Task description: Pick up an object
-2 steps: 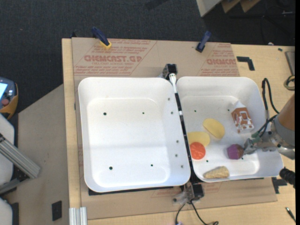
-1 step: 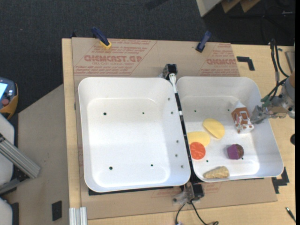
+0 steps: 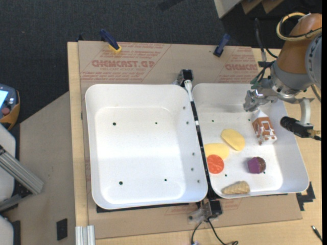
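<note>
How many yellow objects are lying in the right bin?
2. A pale yellow oval piece lies near the middle of the right white bin; a flat yellow round piece lies left of it, beside the orange-red disc.

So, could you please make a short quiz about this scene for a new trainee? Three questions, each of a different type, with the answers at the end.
1. True or false: all the loose objects lie in the right bin.
2. Multiple choice: which object lies nearest the gripper? A) the purple object B) the orange-and-white object C) the beige wedge
3. Fill in the word: the red-orange disc lies partly on a ______ disc near the divider between the bins.

Key: 1 true; 2 B; 3 yellow.
</note>
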Robot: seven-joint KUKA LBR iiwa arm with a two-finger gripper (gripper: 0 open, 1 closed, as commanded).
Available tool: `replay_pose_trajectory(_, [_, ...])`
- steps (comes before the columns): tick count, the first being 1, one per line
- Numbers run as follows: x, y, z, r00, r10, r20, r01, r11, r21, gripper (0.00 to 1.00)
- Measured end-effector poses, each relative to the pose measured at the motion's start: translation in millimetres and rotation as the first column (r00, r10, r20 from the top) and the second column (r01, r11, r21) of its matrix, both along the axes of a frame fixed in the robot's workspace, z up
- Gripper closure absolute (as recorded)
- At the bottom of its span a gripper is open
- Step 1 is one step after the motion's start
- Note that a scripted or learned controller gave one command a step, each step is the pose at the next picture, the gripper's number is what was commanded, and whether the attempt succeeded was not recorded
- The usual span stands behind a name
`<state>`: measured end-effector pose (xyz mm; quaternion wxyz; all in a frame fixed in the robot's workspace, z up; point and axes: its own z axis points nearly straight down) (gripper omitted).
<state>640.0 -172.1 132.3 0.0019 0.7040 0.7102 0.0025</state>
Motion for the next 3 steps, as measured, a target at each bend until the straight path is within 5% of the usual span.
replay_pose_trajectory(1, [-13.3, 158.3, 56.2, 1.000, 0.005, -0.001, -0.005, 1.000, 0.003, 1.00])
replay_pose_trajectory(2, [28.5, 221.7, 77.2, 1.000, -0.001, 0.000, 0.001, 1.000, 0.001, 1.00])
replay_pose_trajectory(3, [25.7, 277.6, 44.4, 1.000, -0.004, -0.010, 0.004, 1.000, 0.000, 1.00])
